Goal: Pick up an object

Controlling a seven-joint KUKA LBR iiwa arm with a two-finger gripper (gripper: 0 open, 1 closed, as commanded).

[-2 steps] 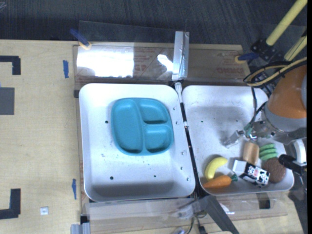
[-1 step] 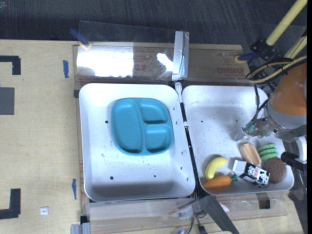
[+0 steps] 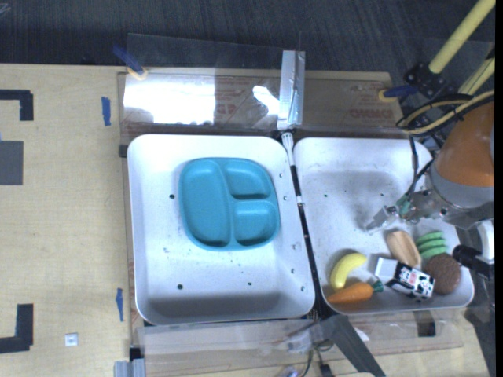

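Two bins, one arm, toy food

Two white bins sit side by side. Left bin [image 3: 149,210]: blue divided tray [image 3: 229,203] at centre. Right bin [image 3: 346,171]: gripper [image 3: 387,217] low above the floor, its grasp impossible to judge. Just beside the gripper lies a bread roll [image 3: 403,247]; near it a banana [image 3: 346,268], carrot [image 3: 351,293], green piece [image 3: 431,244], brown ball [image 3: 445,273] and black-and-white box [image 3: 412,280].

You see a blue three-compartment plastic tray [image 3: 229,203] lying in the left shallow white bin [image 3: 149,234]. In the right white bin [image 3: 338,171], a yellow toy banana [image 3: 346,268], an orange toy carrot [image 3: 350,293], a tan bread-like piece [image 3: 403,247] and a brown round item [image 3: 444,273] cluster near the front corner. The grey two-finger gripper [image 3: 385,217] hangs just beside the tan piece.
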